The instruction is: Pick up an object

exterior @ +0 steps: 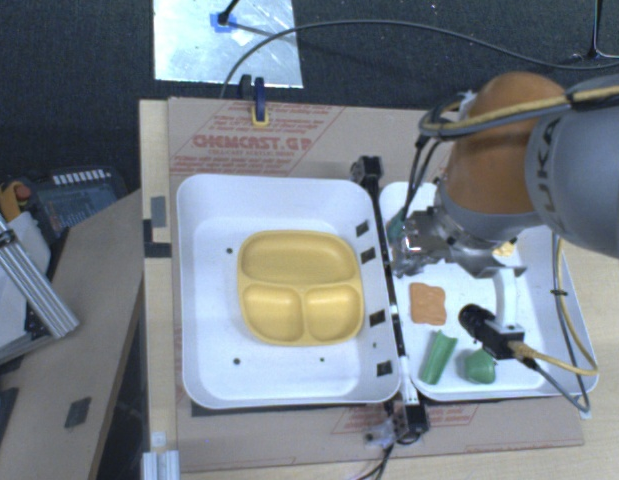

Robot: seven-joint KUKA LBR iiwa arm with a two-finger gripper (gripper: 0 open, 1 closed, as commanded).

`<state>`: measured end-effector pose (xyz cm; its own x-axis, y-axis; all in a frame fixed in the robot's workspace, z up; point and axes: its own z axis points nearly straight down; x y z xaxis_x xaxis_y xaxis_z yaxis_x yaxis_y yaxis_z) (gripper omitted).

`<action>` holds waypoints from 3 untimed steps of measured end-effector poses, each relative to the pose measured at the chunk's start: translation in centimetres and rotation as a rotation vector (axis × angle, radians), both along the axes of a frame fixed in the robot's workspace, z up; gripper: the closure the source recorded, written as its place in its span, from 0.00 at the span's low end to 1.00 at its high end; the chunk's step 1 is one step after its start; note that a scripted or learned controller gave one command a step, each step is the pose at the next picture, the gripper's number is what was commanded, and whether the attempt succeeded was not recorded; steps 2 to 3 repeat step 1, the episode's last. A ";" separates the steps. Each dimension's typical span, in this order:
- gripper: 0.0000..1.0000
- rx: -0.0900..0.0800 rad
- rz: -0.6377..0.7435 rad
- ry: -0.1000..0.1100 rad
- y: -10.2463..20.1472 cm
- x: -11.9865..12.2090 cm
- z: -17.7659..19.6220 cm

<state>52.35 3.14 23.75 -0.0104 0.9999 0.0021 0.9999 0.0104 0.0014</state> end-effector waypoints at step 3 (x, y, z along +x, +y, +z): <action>1.00 0.001 0.001 0.001 6.2 -1.2 -0.2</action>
